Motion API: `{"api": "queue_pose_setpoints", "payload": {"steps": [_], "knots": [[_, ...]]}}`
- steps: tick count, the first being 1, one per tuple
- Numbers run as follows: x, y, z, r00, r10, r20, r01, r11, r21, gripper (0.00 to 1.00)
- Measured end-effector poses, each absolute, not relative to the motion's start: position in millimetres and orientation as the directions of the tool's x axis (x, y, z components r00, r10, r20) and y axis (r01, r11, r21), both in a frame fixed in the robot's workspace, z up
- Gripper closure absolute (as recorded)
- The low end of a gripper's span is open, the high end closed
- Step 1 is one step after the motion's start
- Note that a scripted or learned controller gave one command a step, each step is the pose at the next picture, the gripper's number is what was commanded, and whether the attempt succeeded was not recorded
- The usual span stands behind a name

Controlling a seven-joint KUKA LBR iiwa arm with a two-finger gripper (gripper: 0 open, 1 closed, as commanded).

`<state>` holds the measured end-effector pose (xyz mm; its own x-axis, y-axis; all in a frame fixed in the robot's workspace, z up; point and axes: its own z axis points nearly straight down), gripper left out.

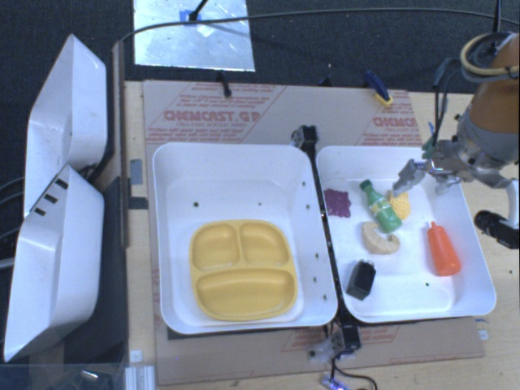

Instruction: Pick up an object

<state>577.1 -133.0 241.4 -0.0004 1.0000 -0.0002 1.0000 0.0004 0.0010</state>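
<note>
**Robot gripper hovers over right bin of small objects**

Two white bins sit side by side on a board printed "CHEMCAST G P" in red. The left bin (175,169) holds a yellow divided plate (241,268). The right bin (467,295) holds a green bottle (380,207) beside a yellow piece (400,208), a tan slice (380,240), an orange bottle (443,249), a purple cluster (338,202) and a black block (361,279). The gripper (413,174) hangs above the green bottle's upper right, gripping nothing; whether it is spread or pressed together is unclear.

Bright even overhead light, soft short shadows, glare on foil sheet (193,21), slightly soft focus
</note>
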Motion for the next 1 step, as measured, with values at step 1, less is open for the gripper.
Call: {"api": "queue_pose_setpoints", "payload": {"steps": [1], "knots": [[612.0,-132.6,319.3,0.005,1.000,-0.001,1.000,-0.005,0.007,0.00]]}}
